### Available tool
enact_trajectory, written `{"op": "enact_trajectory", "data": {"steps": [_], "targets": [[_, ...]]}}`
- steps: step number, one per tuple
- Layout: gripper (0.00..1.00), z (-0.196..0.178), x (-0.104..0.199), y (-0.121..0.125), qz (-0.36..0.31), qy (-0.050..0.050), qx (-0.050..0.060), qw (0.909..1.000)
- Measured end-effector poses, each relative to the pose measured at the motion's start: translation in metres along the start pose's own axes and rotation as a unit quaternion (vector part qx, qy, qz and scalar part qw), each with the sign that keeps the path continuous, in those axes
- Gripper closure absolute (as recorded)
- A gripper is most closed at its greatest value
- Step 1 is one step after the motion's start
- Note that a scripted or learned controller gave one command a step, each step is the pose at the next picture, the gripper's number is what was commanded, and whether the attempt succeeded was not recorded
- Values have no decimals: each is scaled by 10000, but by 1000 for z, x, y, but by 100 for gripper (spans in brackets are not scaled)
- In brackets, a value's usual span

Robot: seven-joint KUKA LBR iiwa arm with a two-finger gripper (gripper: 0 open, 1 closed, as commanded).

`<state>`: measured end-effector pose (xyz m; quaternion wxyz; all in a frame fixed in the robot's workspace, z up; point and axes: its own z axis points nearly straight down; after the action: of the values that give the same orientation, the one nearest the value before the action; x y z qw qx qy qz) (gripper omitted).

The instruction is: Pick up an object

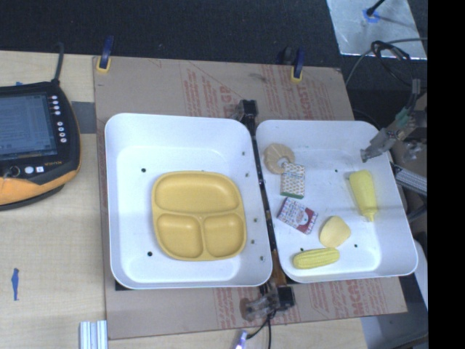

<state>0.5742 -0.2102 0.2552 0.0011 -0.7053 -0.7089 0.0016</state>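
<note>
The right bin (385, 264) holds several small objects. A tan round piece (278, 157) lies at its back left, touching a green-and-white carton (293, 180). In front of these are a red-and-white packet (297, 214), a pale yellow lump (334, 232) and a corn cob (316, 258). A yellow bottle (363, 193) lies towards the right wall. My gripper (375, 150) hangs over the bin's back right corner, just behind the bottle and apart from it. Nothing shows in its grasp.
The left bin (123, 195) holds a yellow divided tray (197, 214). A teach pendant (33, 140) lies on the bench at the far left. Two blue clamps (105, 53) (296, 64) pin the cardboard sheet at the back edge.
</note>
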Motion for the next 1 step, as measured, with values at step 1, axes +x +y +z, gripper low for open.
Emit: {"op": "enact_trajectory", "data": {"steps": [1], "targets": [[0, 49, -1, 11, -9, -2, 9, 10000]]}}
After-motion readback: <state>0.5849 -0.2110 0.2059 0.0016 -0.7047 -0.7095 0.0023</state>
